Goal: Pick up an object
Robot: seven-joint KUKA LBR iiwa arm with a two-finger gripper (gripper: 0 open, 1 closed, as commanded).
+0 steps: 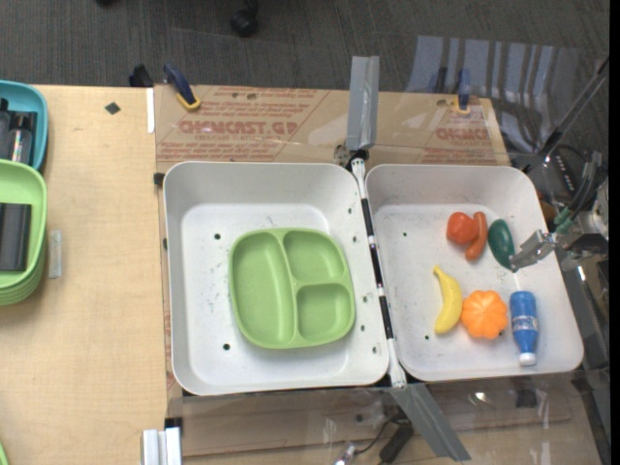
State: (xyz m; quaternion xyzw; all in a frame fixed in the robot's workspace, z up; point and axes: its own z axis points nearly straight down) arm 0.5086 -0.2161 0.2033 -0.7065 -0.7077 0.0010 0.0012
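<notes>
Nearest in the right bin [407,356] lies a blue bottle [523,324] with a white cap, its cap end pointing toward the viewer. Just left of it sits an orange [484,314], and a banana [448,300] lies against the orange's left side. Farther back are a dark green vegetable [501,242] and, to its left, a red-orange pepper [468,232]. The gripper [531,251] reaches in over the right rim, close beside the green vegetable and above the bottle's far end; whether its fingers are spread or closed cannot be told, and nothing is seen between them. The left bin [184,289] holds a green three-compartment tray [291,287]. Beyond both bins lies flat cardboard [252,119] with red printing, partly legible as "COMCAST". Stacked green and teal trays [21,201] sit at the far left.
</notes>
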